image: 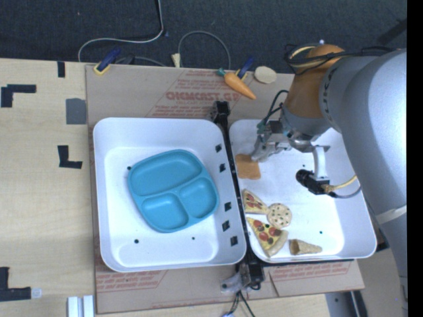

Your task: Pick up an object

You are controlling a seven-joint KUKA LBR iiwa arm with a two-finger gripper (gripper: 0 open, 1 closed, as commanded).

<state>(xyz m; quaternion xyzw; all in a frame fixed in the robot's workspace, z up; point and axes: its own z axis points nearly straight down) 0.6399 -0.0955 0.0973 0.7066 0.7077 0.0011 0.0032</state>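
White plastic bins sit side by side on a cardboard-covered bench as the grey KUKA arm [370, 111], orange band at its wrist, reaches from the right into the right bin [344, 233]. Its gripper [259, 149] hangs low over the bin's upper-left corner, directly above or touching a tan toast-like square [248, 169] that lies against the bin's left wall. Whether its fingers are spread or pressed together cannot be told from this angle, and nothing can be seen held between them.

Further down the same bin lie two pizza slices [264, 233], a round cookie [279, 214] and a small tan wedge [304, 247], all near the lower edge. The left bin [112, 243] carries a blue divided plate [173, 189]. A toy carrot [239, 86] and a pale round piece [266, 75] rest on the cardboard beyond the bins.

The step in hand appears to be the descent onto the toast piece, with the grasp itself not yet confirmed. The next move likely calls for closing squarely on the flat piece, then lifting straight up; its thin profile and closeness to the wall could make the grip slip or miss.
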